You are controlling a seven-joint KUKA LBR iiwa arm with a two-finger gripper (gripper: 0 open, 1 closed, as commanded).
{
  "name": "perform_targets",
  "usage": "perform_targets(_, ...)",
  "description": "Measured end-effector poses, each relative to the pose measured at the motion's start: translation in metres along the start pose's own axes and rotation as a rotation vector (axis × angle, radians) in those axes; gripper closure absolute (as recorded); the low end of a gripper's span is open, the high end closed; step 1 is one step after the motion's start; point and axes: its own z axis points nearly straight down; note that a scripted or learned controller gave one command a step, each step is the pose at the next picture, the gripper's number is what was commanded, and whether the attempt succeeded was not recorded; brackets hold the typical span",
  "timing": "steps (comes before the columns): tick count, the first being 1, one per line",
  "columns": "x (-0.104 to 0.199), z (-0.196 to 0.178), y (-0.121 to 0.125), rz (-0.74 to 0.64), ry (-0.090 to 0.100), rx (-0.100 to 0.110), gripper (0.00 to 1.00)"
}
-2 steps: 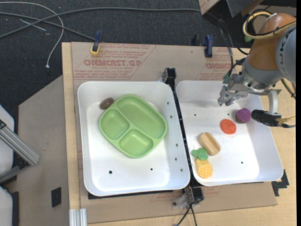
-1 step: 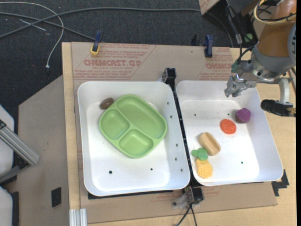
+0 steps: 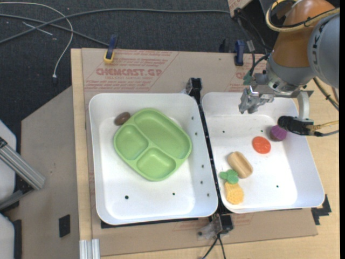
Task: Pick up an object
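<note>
Below end effector [image 3: 251, 104], orange disc [image 3: 261, 145].

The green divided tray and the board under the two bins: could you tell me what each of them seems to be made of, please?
The green divided tray looks like moulded plastic with a smooth, slightly glossy finish: uniform colour, rounded compartment edges, soft highlights. The board under the bins looks like cardboard, matte brown with red printed lettering; it could be thin fibreboard instead.

Gripper [image 3: 249, 106] over R bin [image 3: 302, 198], toys inside
</note>
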Motion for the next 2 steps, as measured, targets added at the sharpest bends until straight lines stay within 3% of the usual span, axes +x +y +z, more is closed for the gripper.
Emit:
perform_targets(1,0.052,0.005,-0.004,0.000,0.000,0.001,1.00)
perform_targets(2,0.109,-0.013,-0.002,-0.001,-0.001,-0.006,1.00)
